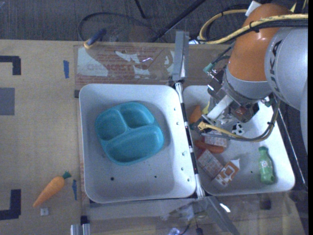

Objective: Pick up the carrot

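Lowest in view, the carrot [49, 190] lies on the worktop [39, 131] outside both bins, untouched and far left of the jaws [215, 117], whose opening cannot be told over the right bin [283, 177]; nothing is done yet.

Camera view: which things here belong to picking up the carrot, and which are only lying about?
For the job:
- carrot, on the bench outside the bins, left of the left bin
- gripper, over the right bin

Lying about:
- blue divided plate
- green bottle
- orange carton
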You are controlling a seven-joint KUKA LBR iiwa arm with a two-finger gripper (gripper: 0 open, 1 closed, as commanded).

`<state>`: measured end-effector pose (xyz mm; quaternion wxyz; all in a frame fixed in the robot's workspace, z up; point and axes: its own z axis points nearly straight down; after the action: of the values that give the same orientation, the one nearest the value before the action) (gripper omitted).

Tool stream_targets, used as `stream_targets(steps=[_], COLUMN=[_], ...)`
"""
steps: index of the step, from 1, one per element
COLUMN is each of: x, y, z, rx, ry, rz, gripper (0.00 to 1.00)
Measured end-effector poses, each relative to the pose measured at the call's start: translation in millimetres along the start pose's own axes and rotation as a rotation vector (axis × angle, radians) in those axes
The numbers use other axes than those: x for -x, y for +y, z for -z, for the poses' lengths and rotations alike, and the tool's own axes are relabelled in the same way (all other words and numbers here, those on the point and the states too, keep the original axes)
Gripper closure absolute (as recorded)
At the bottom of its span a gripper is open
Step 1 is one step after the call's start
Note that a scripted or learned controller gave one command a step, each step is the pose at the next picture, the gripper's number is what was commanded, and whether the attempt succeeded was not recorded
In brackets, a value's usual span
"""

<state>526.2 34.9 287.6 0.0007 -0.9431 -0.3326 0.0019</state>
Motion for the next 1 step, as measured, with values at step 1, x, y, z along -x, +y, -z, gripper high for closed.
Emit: stream_targets(steps=[1], x=[-75.5], y=[44.3], z=[24.3], rx=[0.001], ry=[0.002], rz=[-0.088], gripper=[1.0])
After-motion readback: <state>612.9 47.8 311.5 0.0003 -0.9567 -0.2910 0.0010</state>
